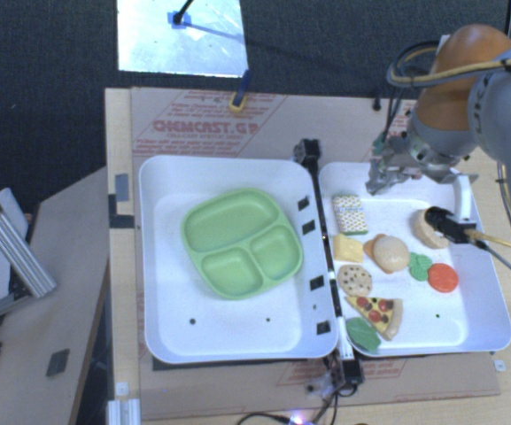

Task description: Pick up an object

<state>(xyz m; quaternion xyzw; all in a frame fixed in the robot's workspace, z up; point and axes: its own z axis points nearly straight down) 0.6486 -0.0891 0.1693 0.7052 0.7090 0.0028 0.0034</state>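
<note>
Bench: wooden top bore two white bins side by side, on dark carpet.
Left bin: held a green compartment tray, lying flat near the middle.
Right bin: held my toy food, clustered toward its left and middle.
Food: a patterned cracker packet, a cheese wedge, a bread roll, a cookie, a pizza slice, a green leaf, a tomato slice, a green round piece.
My arm: reached in from the right, orange band above the wrist.
My claw: hung over the right bin's far left corner, beyond the packet; nothing was visibly between its tips, and I could not tell how wide it stood.
</note>
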